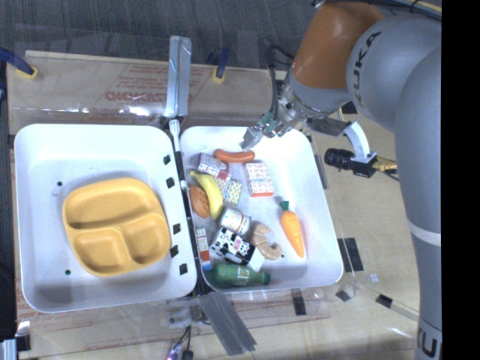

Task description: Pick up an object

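Note:
My gripper (255, 135) hangs over the far edge of the right bin (319, 193), just above and right of a sausage (234, 156). Nothing shows between its fingers. Below lie a banana (209, 191), a small pink-and-white carton (259, 178), a carrot (292, 231), a green bottle (241, 277), a can (233, 220), a bread roll (199, 201), a croissant (265, 241) and a black-and-white box (234, 247).
The left bin (30, 223) holds a yellow divided plate (114, 223). A metal divider (178, 77) stands between the bins at the far side. A clear sheet with clamps lies behind both bins.

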